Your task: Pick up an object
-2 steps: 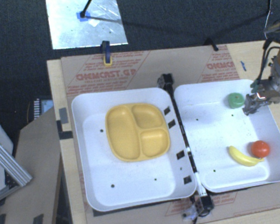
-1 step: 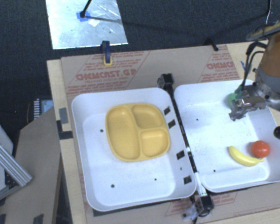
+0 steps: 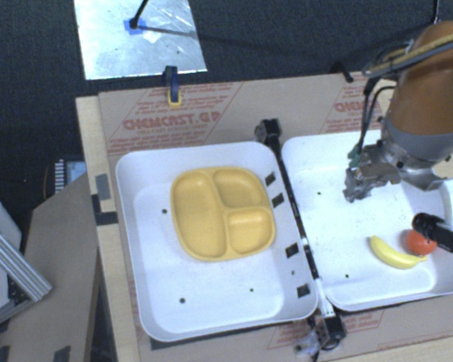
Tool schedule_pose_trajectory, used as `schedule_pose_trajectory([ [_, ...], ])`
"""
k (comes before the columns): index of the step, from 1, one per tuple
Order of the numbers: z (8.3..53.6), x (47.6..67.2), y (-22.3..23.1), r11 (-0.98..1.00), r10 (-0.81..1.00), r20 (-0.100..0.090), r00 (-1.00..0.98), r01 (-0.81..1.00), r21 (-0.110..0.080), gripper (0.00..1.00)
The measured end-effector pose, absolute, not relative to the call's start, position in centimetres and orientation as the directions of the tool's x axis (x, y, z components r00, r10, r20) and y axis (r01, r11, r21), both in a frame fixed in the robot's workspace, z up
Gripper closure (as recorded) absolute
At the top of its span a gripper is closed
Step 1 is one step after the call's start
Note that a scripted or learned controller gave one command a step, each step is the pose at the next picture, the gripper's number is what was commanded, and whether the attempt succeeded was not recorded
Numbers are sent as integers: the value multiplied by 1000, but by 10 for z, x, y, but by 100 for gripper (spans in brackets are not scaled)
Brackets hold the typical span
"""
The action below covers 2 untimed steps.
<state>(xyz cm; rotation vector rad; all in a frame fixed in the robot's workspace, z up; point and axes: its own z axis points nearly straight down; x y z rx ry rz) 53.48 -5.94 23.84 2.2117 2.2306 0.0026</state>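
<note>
Banana (image 3: pixel 394 253) is lying at five o'clock in the right bin (image 3: pixel 341 297), touching a tomato (image 3: pixel 419 242); gripper (image 3: pixel 362 182) is hovering at its eleven o'clock, presumably positioning for descent; grip state indeterminable.

bench (image 3: pixel 200 105) under two white bins (image 3: pixel 149 252)

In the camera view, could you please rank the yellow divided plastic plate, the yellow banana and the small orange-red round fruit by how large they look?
Largest to smallest:
1. Yellow divided plastic plate, in the left bin, by far the largest.
2. Yellow banana, in the right bin.
3. Small orange-red round fruit, beside the banana; a black part partly covers it, so its full size is unsure.
</note>
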Motion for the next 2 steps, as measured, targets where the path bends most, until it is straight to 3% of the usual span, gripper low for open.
schedule_pose_trajectory([
  [2,249,524,41,9,1000,1,-9,1000,2,100],
])
